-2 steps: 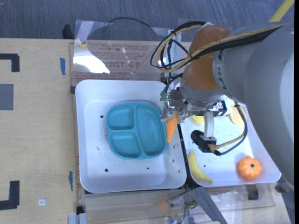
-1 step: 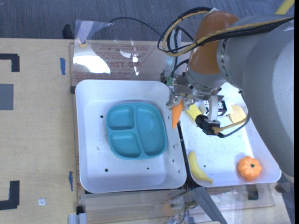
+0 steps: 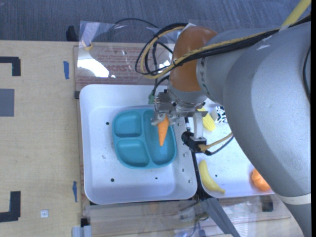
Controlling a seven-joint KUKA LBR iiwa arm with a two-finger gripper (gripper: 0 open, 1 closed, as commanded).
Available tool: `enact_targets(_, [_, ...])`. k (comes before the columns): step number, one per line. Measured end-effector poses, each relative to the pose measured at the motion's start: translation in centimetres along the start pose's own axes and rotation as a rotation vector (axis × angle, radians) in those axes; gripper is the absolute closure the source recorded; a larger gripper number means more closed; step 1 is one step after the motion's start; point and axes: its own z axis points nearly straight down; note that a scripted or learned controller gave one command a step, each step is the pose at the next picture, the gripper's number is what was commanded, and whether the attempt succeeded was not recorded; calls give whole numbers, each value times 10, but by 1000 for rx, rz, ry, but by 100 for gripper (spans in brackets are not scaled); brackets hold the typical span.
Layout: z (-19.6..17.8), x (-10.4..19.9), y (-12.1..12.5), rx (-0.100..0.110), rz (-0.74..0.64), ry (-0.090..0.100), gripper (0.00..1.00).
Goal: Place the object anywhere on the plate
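Plate [image 3: 129,143] in left bin [image 3: 94,132]

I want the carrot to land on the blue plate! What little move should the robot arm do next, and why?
Probably lower a little and then let go. The carrot hangs point-down from the gripper, already over the long right-hand compartment of the blue plate in the left bin. It looks above the plate rather than lying on it, so a short descent should stop it bouncing out.

Wooden bench [image 3: 39,147] carries two white bins: left bin [image 3: 98,181], right bin [image 3: 237,172], side by side.
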Motion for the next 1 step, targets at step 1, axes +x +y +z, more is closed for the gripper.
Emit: enact_targets(1, [-3, 1, 1, -5, 0, 3, 0])
